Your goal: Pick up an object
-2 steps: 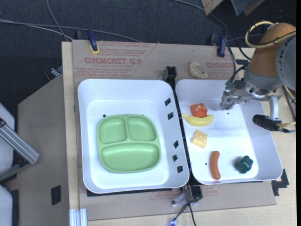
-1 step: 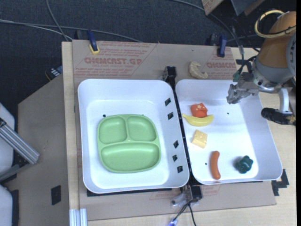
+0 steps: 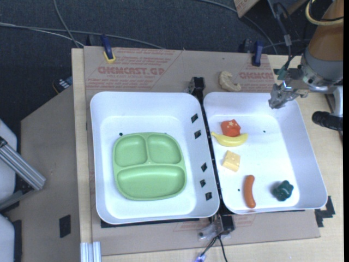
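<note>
Nearest the camera, at the front edge of the right bin (image 3: 305, 146), lie a toy sausage (image 3: 249, 190) and a dark green pepper-like toy (image 3: 283, 190), well apart from the gripper (image 3: 279, 101). That gripper hangs over the bin's back right corner, at the rim, and whether it is open or closed I cannot tell (it is small and blurred against the white wall); nothing shows between its tips. Behind it rises the grey wrist with the orange band (image 3: 328, 40). Outward from the gripper, toward the bin's left side, sits a red strawberry-like toy (image 3: 231, 127), with a yellow banana (image 3: 230, 140) just in front of it, the two touching or nearly so. A pale yellow cheese wedge (image 3: 232, 161) lies near the banana, closer to the front. On the cardboard behind the bins rests a beige curved piece (image 3: 229, 81). The left bin (image 3: 103, 146) holds a green divided plate (image 3: 149, 165) with three compartments, lying flat in its middle.
</note>
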`<control>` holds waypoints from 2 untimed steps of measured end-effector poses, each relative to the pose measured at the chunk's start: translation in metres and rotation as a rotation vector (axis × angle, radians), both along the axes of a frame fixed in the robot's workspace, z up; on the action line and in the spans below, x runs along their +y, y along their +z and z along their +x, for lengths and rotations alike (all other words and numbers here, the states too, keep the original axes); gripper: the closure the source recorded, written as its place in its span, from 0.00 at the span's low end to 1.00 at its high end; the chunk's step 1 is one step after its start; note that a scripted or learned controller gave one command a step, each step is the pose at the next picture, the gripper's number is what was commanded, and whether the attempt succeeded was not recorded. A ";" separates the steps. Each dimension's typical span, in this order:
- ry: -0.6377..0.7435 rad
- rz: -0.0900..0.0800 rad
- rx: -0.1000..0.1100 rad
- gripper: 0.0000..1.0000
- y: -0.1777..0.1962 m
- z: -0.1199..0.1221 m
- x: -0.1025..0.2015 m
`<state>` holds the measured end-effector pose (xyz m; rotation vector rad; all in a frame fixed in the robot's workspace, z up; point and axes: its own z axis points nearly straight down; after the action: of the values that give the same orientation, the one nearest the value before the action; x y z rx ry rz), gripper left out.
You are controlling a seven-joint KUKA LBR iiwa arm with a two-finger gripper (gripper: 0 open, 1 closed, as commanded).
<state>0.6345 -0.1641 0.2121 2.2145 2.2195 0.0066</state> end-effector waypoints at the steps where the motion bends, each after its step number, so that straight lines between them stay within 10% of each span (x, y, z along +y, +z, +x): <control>1: -0.001 -0.001 -0.001 1.00 0.065 -0.001 -0.003; 2: 0.002 0.004 0.010 1.00 0.050 0.001 0.043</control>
<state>0.6352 -0.1209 0.2626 2.2186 2.2286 -0.0002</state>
